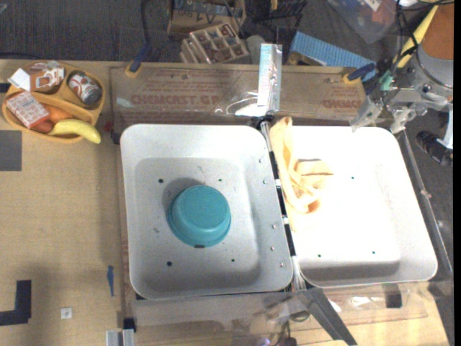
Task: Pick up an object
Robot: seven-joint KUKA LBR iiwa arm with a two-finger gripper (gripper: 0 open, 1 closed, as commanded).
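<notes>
The arm (441, 42) is showing an orange band with pale grey casing below it. Yellow and dark cables (414, 20) are running alongside it, with a small teal fitting (387, 83) sitting at the wrist. The gripper (382, 117) is showing as a boxy silver-grey metal bracket with thin pale fingers.

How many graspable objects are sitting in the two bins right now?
2. A teal bowl lies upside down in the left bin. A yellow-orange cloth-like item lies along the left wall of the right bin. Something small could be hidden under either.
</notes>
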